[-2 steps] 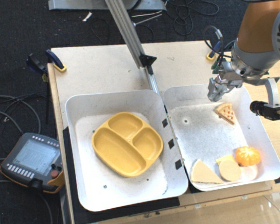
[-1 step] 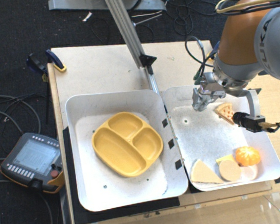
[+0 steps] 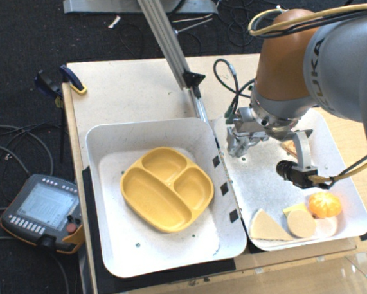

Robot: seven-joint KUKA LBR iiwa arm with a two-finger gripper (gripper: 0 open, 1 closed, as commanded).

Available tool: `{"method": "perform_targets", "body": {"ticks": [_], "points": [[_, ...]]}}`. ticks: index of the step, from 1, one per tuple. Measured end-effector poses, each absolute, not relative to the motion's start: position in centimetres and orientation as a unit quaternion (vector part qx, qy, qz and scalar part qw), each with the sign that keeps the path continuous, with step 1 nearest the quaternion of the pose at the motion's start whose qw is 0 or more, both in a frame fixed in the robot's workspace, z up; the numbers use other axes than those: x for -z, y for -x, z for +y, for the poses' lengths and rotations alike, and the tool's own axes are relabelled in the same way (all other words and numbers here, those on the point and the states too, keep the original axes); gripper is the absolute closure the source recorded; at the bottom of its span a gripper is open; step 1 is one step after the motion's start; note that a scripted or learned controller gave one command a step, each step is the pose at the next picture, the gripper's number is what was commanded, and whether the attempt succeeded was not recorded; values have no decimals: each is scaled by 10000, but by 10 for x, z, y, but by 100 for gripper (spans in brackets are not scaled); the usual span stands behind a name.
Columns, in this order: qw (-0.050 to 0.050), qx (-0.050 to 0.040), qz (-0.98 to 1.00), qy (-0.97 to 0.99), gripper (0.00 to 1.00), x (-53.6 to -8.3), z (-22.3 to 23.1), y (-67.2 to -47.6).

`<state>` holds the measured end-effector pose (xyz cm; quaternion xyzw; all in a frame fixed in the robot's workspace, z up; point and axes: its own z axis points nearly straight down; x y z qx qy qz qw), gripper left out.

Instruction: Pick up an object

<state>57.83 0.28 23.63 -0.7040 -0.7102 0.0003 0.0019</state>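
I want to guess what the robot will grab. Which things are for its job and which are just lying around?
For the job: gripper, orange ball, tan wedge, round tan piece, right bin.

Lying around: yellow divided plate, left bin, handheld controller, floor cables.

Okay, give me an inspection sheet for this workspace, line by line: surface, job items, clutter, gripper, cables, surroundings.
Surface: pale bench bearing two shallow white bins, the left bin and the right bin, side by side.
Job's things: yellow divided plate in the left bin; an orange fruit, a tan wedge and a tan round piece at the near end of the right bin.
Clutter: a clamp at the bench's far left corner.
Gripper: gripper over the right bin's far part, with nothing seen between its parts.
Cables: yellow hose over the arm; dark cables on the floor.
Surroundings: teach pendant on the floor at left.
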Motion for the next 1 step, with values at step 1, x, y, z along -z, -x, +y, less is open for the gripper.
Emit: {"method": "perform_targets", "body": {"ticks": [1], "points": [[15, 2, -7103, 7039, 100, -232, 62, -570]]}}
